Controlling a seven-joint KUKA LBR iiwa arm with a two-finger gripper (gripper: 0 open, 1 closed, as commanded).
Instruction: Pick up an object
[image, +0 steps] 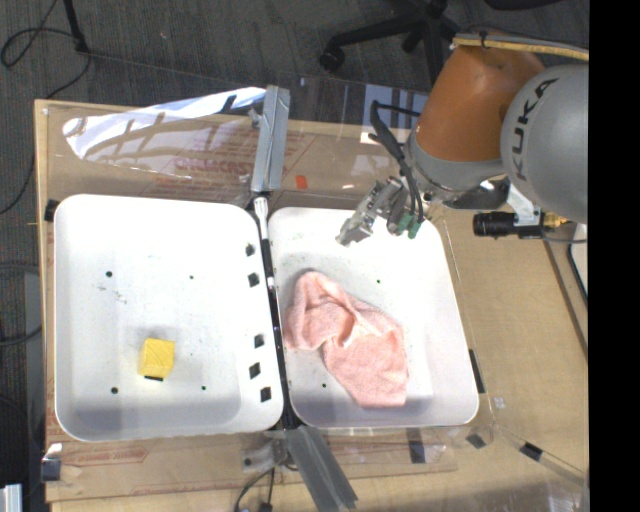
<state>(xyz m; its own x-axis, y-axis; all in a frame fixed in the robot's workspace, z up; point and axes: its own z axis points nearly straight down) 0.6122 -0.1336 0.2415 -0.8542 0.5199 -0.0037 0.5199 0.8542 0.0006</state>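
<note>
A crumpled pink terry-like cloth (346, 338) lies in the right shallow white plastic bin (452, 300), bunched into soft folds with a nubbly surface, spreading from the bin's left wall toward its middle and near edge. In the left shallow white plastic bin (80, 300) a small yellow block with a spongy look (157, 358) sits alone toward the near side, well apart from the cloth. Both bins have rounded corners and smooth, slightly scuffed floors dotted with small dark holes; they meet along a dark central divider with small clips.

The grey arm with the orange band (480, 100) reaches in from the right, its bulky joint above the far right corner of the right bin. The metal two-finger gripper (358, 232) slants down and to the left over the far part of the right bin, its tip above bare bin floor, apart from the cloth. Whether it is open or closed cannot be told from this angle; nothing is seen held in it.

The wooden counter (520, 400) carries both bins, and a clear glossy plastic sheet (170, 135) lies behind them.
</note>
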